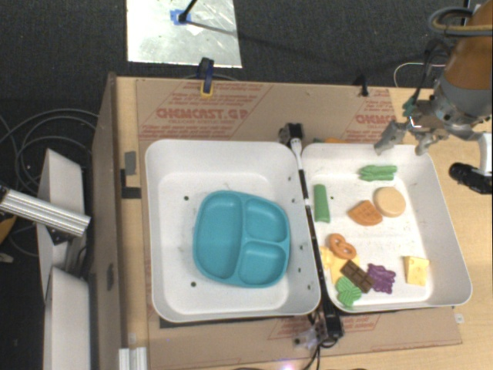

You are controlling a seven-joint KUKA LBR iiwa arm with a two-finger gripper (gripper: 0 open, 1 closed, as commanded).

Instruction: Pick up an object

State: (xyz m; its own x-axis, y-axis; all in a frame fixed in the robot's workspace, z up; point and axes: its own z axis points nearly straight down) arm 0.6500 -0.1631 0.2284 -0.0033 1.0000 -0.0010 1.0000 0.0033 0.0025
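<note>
My gripper (406,138) hangs over the far edge of the right bin (445,206), open, with nothing between its fingers. Just below it lies a green bean pod (377,173). Further toward the front lie a tan round cookie (390,202), an orange wedge (365,213), a green stick (320,203), an orange pretzel (341,246), a brown chocolate bar (357,274), purple grapes (380,277), a green leafy piece (347,290) and a yellow cheese slice (417,270).
The left bin (173,176) holds a teal divided plate (240,238). A black clamp (293,135) sits at the far end of the wall between the bins. Cables and metal parts lie off the bench at left.
</note>
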